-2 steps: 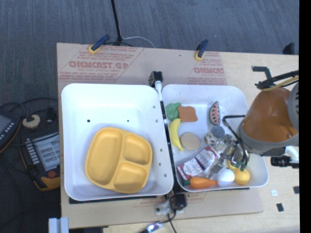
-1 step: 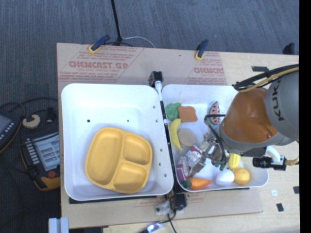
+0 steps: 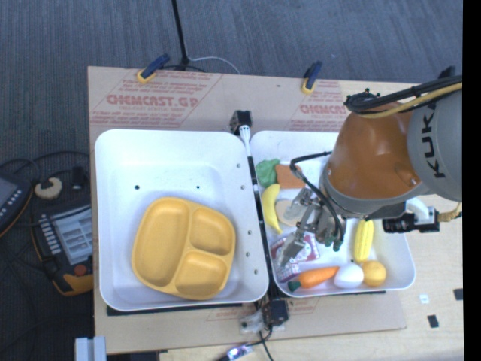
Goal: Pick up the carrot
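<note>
Left bin [image 3: 113, 201]: a shallow white bin on the desk [image 3: 150, 100], holding a yellow three-compartment tray [image 3: 184, 247] that lies flat toward its near side.
Divider: the two bins touch along their inner rims, with a small black fitting [image 3: 240, 119] at the far end of the seam.
Right bin [image 3: 402, 273]: crowded with toy food; much of its far and right part is hidden under the arm.
Banana [image 3: 270, 205]: yellow, lying along the left wall of the right bin, just near of a green item [image 3: 266, 171] and an orange piece [image 3: 286, 177].
Carrot [image 3: 316, 277]: orange with a green end, lying flat along the near wall of the right bin, just left of a white egg [image 3: 348, 276].
Fingers [image 3: 307, 228]: pointing down and left over the middle of the right bin, above a red-and-white packet [image 3: 295, 253]; they are slightly apart with nothing between them, and sit just far of the carrot, not touching it.
Arm [image 3: 376, 156]: reaches in from the right, its orange band tilted over the bin.
Right of fingers: a yellow corn cob [image 3: 363, 239] upright in the picture, with a yellow lemon [image 3: 374, 274] near of it, beside the egg.
</note>
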`<state>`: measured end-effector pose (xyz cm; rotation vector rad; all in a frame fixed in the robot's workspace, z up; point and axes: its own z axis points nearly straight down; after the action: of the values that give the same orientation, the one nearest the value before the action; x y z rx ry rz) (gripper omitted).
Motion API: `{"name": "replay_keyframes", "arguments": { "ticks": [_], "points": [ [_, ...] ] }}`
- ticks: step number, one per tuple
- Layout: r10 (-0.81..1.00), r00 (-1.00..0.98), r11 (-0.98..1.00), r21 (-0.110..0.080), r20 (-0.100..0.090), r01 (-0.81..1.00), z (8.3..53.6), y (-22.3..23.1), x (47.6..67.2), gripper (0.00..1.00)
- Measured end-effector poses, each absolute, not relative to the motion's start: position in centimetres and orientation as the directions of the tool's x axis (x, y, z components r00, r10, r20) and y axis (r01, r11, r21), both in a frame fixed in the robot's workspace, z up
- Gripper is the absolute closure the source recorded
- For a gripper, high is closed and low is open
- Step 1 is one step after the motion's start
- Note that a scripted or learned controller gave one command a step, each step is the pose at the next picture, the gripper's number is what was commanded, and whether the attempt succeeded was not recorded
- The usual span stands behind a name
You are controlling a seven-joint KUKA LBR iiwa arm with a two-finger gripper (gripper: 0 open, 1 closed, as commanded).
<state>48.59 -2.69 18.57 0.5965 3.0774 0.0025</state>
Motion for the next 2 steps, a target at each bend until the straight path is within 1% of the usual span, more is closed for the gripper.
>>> {"name": "replay_keyframes", "arguments": {
  "ticks": [1, 2],
  "points": [
    [0.618, -0.786, 0.786, 0.001, -0.003, 0.618, 18.8, -4.6, 53.2, 0.00],
    [0.836, -0.549, 0.549, -0.001, -0.004, 0.836, 18.3, -7.2, 56.5, 0.00]
  ]
}}
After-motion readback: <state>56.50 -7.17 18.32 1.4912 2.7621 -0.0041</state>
